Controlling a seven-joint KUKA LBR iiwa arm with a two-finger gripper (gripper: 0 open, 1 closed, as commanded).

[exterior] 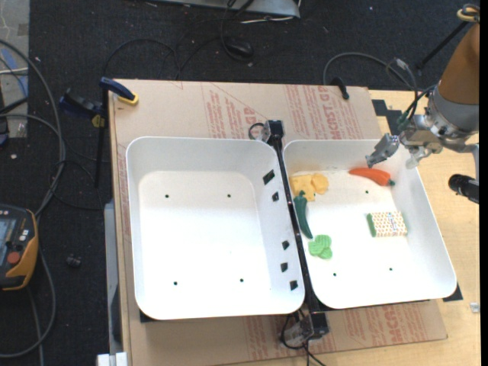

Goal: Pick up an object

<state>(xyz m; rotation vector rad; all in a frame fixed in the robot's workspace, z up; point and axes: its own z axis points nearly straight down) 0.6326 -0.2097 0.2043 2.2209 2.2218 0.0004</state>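
- Hovering above the far right corner of the right bin [427, 235], the gripper [383, 150] carried nothing you could see; whether its claw was spread or pressed together, you could not tell.
- The orange carrot [370, 175] lay just beside it, inside that bin.
- You were at the approach step; next called for lowering onto the carrot.

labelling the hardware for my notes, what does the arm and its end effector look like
The arm comes in from the right: a rounded orange band above a grey wrist section. Below it sits a pale grey metal end effector with slim fingers, and thin dark cables run beside the wrist.
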